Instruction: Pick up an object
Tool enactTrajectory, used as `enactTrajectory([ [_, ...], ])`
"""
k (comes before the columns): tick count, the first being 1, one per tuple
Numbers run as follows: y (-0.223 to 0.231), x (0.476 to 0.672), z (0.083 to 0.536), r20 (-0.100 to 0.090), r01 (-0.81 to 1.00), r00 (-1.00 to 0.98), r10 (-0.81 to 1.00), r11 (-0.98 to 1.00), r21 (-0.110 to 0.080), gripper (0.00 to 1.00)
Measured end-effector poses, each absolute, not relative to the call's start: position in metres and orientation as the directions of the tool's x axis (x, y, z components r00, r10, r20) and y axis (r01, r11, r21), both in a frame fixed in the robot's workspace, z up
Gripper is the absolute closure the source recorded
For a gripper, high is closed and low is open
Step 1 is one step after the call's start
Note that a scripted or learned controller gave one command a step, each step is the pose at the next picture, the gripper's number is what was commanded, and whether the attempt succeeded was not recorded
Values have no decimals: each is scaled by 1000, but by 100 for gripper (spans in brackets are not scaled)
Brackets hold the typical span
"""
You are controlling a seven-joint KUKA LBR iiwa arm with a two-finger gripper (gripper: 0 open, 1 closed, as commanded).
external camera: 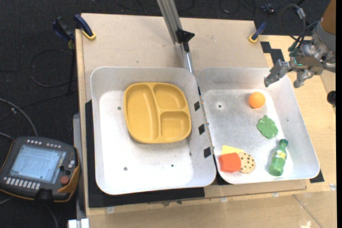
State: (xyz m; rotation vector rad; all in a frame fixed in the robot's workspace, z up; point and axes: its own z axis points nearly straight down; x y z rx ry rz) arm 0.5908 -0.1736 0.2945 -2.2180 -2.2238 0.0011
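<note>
The gripper [288, 75] is hanging over the far right corner of the right bin [235, 94], its two fingers [273, 75] spread apart and gripping nothing. An orange ball [257, 100] is lying in that bin just near and left of the gripper, apart from the fingers. A green leafy piece [267, 126] is resting a little nearer than the ball, close to the bin's right wall. A green bottle [278, 157] is lying nearer still, toward the near right corner. Along the near edge of the same bin, a red block [230, 162] is sitting against a yellow wedge [231, 150], with a speckled cookie [247, 163] touching the block on its right side. The left bin [107, 115] is holding a yellow divided tray [157, 112], which is lying flat in the far middle part of it. A control pendant [37, 167] with a lit screen is sitting on the floor, well left of the bench
</note>
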Motion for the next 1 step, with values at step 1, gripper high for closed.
enactTrajectory([
  [1, -174, 591, 295, 0, 1000, -3, 1000, 3, -1, 0],
])
